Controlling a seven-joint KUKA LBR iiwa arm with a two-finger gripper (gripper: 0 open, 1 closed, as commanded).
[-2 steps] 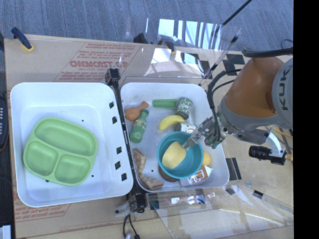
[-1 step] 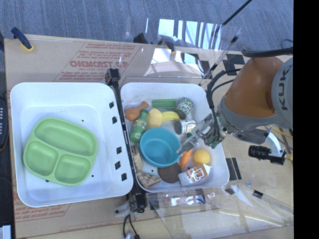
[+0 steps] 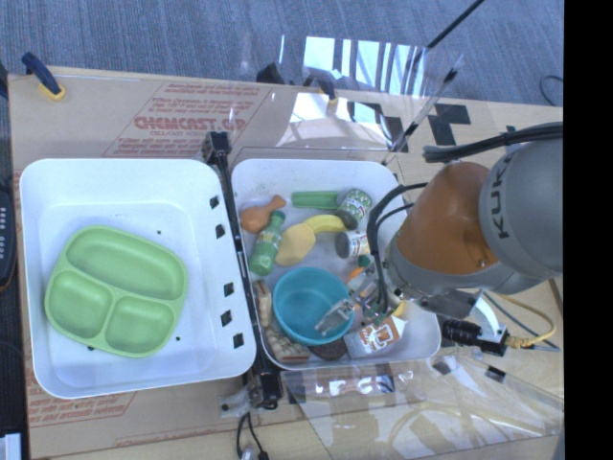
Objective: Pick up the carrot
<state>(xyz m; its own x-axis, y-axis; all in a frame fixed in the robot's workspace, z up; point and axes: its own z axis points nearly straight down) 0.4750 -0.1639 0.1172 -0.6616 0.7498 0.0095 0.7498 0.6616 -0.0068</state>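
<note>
— Bins first, what's the layout? I'm hunting for the carrot.

— Big stuff: brown cardboard-topped bench (image 3: pixel 115 113) with the shallow white left bin (image 3: pixel 38 190) and the shallow white right bin (image 3: pixel 316 168) touching side by side. The grey arm (image 3: pixel 517 209) comes in from the right, and its orange band (image 3: pixel 441 228) sits over the right bin's right edge. The left bin has a light green three-section plastic plate (image 3: pixel 115 290) lying flat in it.

— And the right bin?

— Cluttered lol. A round blue plastic bowl (image 3: pixel 302 300) sits at the near side. Behind it there's a green plastic bottle (image 3: pixel 266 244) lying tilted, touching a pale yellow lemon-shaped toy (image 3: pixel 295 244), with a yellow toy banana (image 3: pixel 326 223) just beside that. A dark green stick-shaped piece (image 3: pixel 314 199) lies along the far wall, next to a small round tin with a green label (image 3: pixel 355 202). There's an orange-brown drumstick-looking toy (image 3: pixel 259 218) at the far left, and a small white carton with an orange print (image 3: pixel 380 334) in the near right corner.

— Carrot though?

— Best candidate is a small orange sliver (image 3: pixel 357 275) poking out from under the wrist, right of the bowl. It's mostly hidden, so I can't be sure.

— Gripper got it?

— The silver two-finger gripper (image 3: pixel 335 316) hangs over the bowl's right rim, near that sliver. I can't tell how far open it is, and I can't make out anything held in it.
</note>
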